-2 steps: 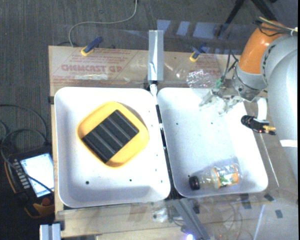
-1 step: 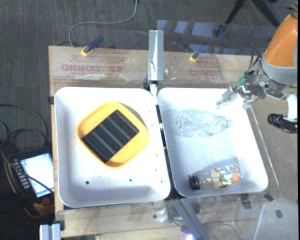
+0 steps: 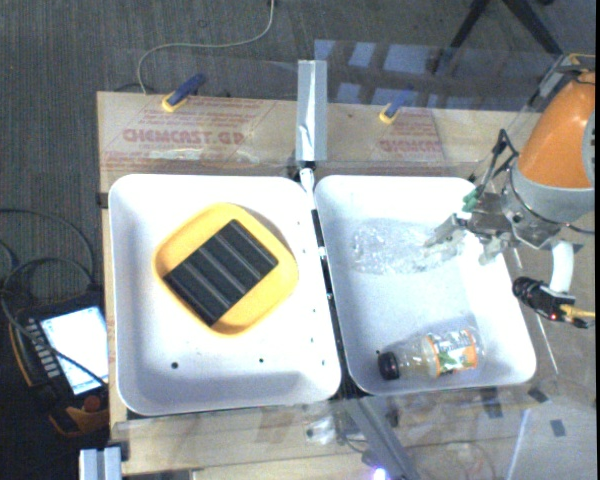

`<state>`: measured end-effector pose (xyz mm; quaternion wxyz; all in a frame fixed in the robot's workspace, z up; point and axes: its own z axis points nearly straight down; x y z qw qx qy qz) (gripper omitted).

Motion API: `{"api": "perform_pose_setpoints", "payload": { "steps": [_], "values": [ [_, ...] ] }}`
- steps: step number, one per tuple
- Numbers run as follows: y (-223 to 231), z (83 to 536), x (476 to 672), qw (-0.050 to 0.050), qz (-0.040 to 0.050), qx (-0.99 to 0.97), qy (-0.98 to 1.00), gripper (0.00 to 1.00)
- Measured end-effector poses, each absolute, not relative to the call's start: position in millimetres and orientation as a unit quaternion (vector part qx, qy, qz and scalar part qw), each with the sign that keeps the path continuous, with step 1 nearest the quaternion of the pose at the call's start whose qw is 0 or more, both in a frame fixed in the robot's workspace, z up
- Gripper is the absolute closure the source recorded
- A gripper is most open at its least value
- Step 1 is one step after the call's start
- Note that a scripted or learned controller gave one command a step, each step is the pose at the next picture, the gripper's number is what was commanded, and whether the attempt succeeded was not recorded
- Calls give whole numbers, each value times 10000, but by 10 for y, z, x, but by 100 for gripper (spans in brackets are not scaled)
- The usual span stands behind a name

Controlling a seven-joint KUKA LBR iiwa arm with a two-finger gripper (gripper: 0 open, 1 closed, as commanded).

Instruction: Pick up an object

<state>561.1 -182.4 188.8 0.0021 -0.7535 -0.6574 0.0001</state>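
In the right bin (image 3: 500,298), a crumpled clear plastic item (image 3: 390,248) lies near the middle. A small plastic bottle (image 3: 435,354) with an orange label and a dark cap lies on its side near the front wall. In the left bin (image 3: 140,348) sits a yellow rounded block with a black ribbed top (image 3: 225,268). My gripper (image 3: 467,243) hangs over the right bin's far right part, just right of the clear plastic. It is open, its fingers spread with nothing between them. One fingertip (image 3: 444,236) reaches close to the plastic's edge.
The grey arm with its orange band (image 3: 565,143) comes in from the right over the bin's rim. A metal post (image 3: 309,118) stands behind the gap between the bins. Two clamps (image 3: 183,90) hold the board at the back. A tablet (image 3: 75,343) lies on the floor to the left.
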Motion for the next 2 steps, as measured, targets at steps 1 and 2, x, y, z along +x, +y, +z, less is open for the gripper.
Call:
{"api": "perform_pose_setpoints", "payload": {
  "steps": [1, 2],
  "values": [
    [-1527, 1447, 4831, 25, 5, -7328, -6804, 0],
    [-1120, 1535, 5532, 12, 11, -7920, -6105, 0]
  ]
}}
